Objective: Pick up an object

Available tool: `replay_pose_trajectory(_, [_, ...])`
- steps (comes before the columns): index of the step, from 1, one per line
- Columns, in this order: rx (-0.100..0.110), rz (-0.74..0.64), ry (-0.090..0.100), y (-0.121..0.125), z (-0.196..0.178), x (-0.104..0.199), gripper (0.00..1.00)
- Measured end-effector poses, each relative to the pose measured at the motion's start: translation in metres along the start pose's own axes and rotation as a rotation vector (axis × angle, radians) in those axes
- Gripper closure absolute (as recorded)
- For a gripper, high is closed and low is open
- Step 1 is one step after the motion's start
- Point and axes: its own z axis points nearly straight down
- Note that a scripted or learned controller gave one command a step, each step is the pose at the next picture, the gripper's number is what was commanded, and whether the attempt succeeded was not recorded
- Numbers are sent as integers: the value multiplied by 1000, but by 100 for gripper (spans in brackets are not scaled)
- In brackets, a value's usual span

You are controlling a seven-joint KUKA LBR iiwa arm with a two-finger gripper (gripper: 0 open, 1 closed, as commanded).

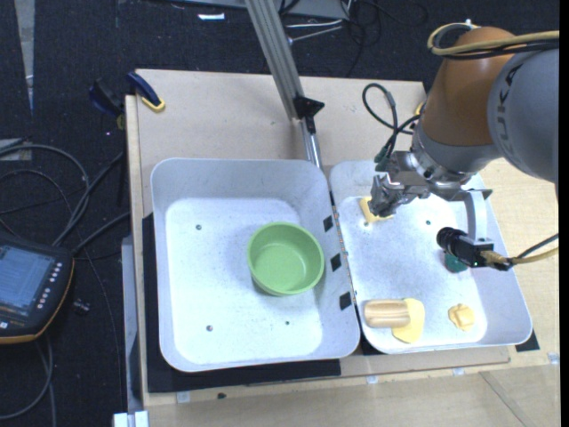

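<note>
Camera view: left bin [178,238] holds green bowl [285,258]; right bin [498,310] holds tan roll on yellow piece [394,317], small yellow block [460,316], yellow object [369,210] at far-left corner. Jaws [384,205] touching yellow object; spread or pinching, cannot tell. Object small, pale yellow, partly hidden

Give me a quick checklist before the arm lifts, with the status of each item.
1. Tool low in the right bin, at the small yellow piece: ok.
2. Yellow piece between the tool's tips: cannot tell, the tool covers most of it.
3. Piece away from the bin wall: not ok, it lies close to the left wall.
4. Bread roll and yellow chunk apart from the tool: ok.
5. Green bowl out of the way in the left bin: ok.
</note>
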Motion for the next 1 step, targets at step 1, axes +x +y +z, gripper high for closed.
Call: replay_pose_trajectory(1, [1,-1,0,-21,-4,59,100])
